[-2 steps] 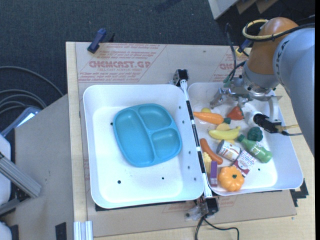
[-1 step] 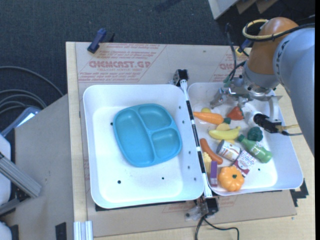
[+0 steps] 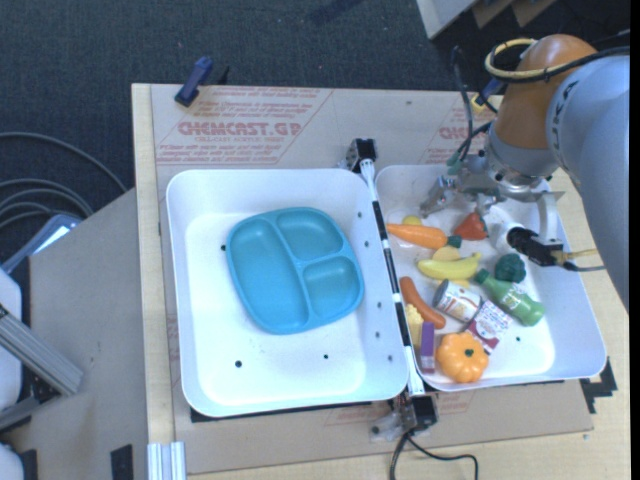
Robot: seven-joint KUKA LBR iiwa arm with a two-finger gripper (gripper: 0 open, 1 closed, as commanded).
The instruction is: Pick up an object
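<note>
While the gripper [image 3: 455,190] hangs over the far end of the right bin [image 3: 575,353], whether it is spread or closed cannot be told, and nothing shows in it. Just below lie a toy carrot [image 3: 418,235], banana [image 3: 449,266] and pumpkin [image 3: 462,357].

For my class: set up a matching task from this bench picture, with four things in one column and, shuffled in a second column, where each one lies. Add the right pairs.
Things
1. blue divided plate
2. orange pumpkin
3. carrot
4. green bottle

Places
A. near corner of the right bin, by the purple stick
B. alone in the left bin
C. right bin, right of the banana, below the broccoli
D. right bin, just above the banana, near the divider

Pairs: 1-B, 2-A, 3-D, 4-C
</note>
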